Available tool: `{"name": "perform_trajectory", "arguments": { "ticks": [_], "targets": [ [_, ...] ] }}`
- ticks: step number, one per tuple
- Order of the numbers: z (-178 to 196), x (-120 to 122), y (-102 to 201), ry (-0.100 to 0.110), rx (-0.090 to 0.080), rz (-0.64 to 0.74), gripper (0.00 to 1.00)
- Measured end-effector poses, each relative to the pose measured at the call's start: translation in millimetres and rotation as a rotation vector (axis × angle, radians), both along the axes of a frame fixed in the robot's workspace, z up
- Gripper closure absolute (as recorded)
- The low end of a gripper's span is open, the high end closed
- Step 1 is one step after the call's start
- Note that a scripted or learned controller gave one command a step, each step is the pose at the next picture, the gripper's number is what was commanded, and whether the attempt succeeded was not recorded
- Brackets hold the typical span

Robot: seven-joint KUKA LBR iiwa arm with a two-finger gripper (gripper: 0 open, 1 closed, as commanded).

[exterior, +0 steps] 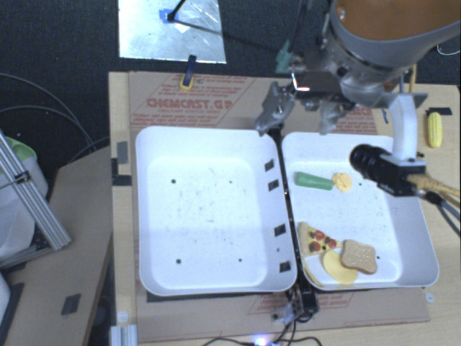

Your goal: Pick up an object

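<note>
While the claw (299, 114) hangs open, toast (359, 256) lies below.

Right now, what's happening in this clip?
A grey and orange robot arm reaches in over the far edge of the right bin, with its gripper held above the bins and nothing between its fingers. The toy food lies in that bin: a green piece, a small yellow piece, a pizza slice and a slice of toast. Nothing is picked up yet.
</note>
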State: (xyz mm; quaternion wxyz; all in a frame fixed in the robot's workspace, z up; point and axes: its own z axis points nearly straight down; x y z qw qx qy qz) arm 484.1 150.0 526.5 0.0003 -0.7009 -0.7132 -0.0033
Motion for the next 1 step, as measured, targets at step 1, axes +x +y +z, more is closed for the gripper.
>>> {"name": "perform_trajectory", "arguments": {
  "ticks": [1],
  "targets": [
    [-142.4, 1.5, 34.5, 0.014, -0.008, -0.010, 0.00]
  ]
}}
